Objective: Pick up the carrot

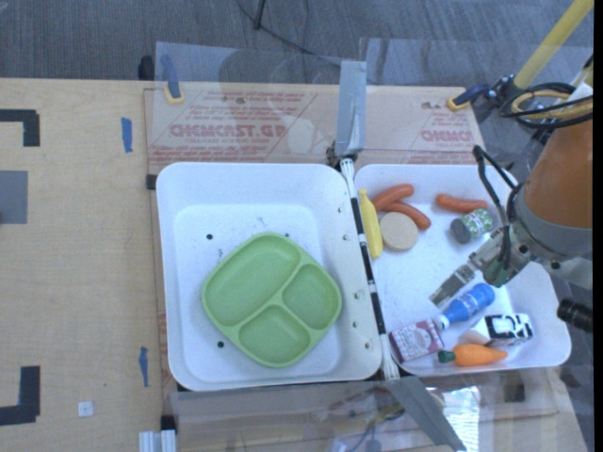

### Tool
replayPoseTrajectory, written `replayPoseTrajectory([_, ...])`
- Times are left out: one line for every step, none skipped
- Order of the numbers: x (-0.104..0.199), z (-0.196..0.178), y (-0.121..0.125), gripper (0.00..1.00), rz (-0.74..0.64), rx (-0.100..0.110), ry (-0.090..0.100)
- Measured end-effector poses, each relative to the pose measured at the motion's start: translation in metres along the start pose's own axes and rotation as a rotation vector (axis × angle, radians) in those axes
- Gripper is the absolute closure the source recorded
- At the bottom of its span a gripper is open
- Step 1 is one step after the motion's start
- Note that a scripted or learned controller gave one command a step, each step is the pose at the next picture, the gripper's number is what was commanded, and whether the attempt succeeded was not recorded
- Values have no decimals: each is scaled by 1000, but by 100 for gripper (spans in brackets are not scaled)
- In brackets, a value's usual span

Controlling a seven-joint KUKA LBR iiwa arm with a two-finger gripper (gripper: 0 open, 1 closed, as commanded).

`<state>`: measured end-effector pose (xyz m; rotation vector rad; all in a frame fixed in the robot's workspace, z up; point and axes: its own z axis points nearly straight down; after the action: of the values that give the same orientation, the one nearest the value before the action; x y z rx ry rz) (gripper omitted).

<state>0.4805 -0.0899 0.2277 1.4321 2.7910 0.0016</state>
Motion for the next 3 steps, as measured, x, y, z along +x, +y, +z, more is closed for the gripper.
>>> replayPoseTrajectory([5, 43, 72, 0, 50, 0, 1])
replayPoseTrajectory([-64, -54, 89, 0, 551, 2, 0])
replayPoseTrajectory([47, 15, 59, 0, 614, 5, 2])
